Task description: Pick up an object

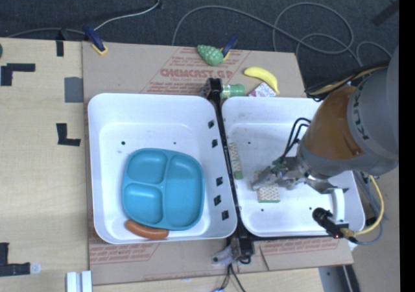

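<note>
My gripper (pixel 267 179) reaches down into the right bin (pixel 259 119), low over its floor near the middle. A small pale green and white piece (pixel 268 194) lies on the bin floor just below the fingertips. Whether it sits between the fingers is unclear from this angle. The arm's grey body and orange band (pixel 331 132) cover the right part of that bin. In the left bin (pixel 104 154) rests a blue divided plate (pixel 162 187), with an orange sausage-shaped toy (pixel 146 230) along its lower edge.
Behind the bins on the cardboard lie a yellow banana (pixel 262 77), a green knobbly toy (pixel 210 54) and a small green item (pixel 233 90) at the divider. Cables loop across the dark floor at the back. A patterned strip (pixel 235 158) lies by the right bin's left wall.
</note>
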`<control>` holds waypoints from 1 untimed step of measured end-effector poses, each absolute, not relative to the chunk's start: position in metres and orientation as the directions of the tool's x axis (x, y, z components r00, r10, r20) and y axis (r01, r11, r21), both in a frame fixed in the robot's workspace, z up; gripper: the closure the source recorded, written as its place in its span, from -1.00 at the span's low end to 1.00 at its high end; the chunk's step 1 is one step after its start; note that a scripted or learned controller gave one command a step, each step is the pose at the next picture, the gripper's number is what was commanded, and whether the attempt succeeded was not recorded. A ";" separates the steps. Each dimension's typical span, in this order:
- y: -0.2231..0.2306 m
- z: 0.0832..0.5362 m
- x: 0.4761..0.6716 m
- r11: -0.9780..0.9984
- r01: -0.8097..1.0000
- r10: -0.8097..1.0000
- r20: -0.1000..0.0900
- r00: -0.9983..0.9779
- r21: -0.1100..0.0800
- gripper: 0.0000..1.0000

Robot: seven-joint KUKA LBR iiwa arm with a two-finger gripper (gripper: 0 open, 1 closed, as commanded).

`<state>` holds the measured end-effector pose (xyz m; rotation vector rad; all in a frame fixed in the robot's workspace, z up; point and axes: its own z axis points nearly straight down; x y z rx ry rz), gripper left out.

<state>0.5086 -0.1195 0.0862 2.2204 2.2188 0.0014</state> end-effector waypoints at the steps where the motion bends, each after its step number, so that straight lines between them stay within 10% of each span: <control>1: -0.120 0.096 0.509 -0.001 1.000 1.000 -0.003 0.001 0.004 1.00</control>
